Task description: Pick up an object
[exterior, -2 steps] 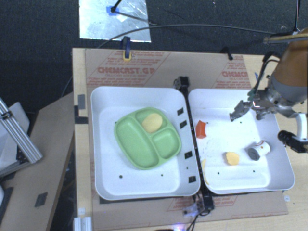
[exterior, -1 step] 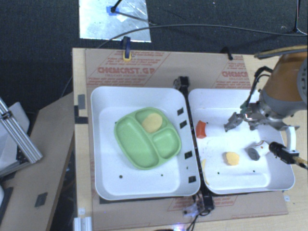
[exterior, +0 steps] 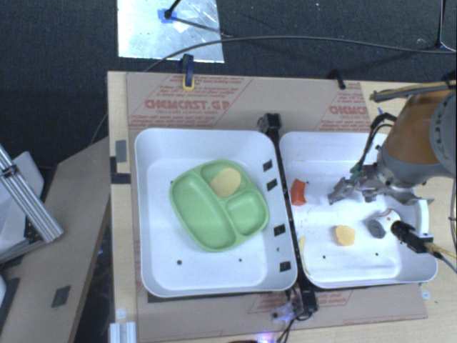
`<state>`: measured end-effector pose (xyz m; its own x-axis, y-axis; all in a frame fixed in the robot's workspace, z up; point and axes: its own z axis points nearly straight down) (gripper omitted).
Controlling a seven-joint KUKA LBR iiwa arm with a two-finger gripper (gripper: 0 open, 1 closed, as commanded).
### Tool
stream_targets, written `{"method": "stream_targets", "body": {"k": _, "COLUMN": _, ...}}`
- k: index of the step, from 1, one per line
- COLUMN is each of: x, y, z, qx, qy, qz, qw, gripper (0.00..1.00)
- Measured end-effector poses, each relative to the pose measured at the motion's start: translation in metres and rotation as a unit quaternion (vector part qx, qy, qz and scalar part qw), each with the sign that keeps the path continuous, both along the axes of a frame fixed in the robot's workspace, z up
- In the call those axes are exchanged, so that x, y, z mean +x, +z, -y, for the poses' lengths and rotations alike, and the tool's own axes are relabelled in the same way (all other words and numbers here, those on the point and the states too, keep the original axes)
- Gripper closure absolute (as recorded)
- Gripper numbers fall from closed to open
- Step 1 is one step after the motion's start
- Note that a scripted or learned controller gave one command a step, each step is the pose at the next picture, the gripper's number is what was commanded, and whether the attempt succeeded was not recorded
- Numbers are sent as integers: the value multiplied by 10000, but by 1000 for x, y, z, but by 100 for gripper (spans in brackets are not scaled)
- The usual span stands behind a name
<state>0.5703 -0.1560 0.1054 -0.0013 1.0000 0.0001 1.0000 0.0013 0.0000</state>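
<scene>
so, gripper (exterior: 335,194) low over right bin (exterior: 357,274), jaw state unclear, nothing seen between them. nearest: red piece (exterior: 298,191) by left wall; yellow chunk (exterior: 345,235) and grey piece (exterior: 375,227) just beyond. best centre squarely over one before closing.

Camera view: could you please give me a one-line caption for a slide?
Gripper over the right bin near a red piece; green divided plate in the left bin.

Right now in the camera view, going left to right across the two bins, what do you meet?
Green divided plate → pale yellow piece in its top compartment → red-orange piece at the right bin's left wall → yellow piece → small grey object.
</scene>
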Motion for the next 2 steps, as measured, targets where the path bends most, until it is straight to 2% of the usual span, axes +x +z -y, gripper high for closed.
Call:
{"method": "stream_targets", "body": {"k": 1, "x": 1, "y": -21, "z": 0, "qx": -1, "qy": -1, "qz": 2, "qw": 10000, "gripper": 0}}
{"method": "stream_targets", "body": {"k": 2, "x": 1, "y": -10, "z": 0, "qx": -6, "qy": -2, "qz": 13, "qw": 10000, "gripper": 100}}
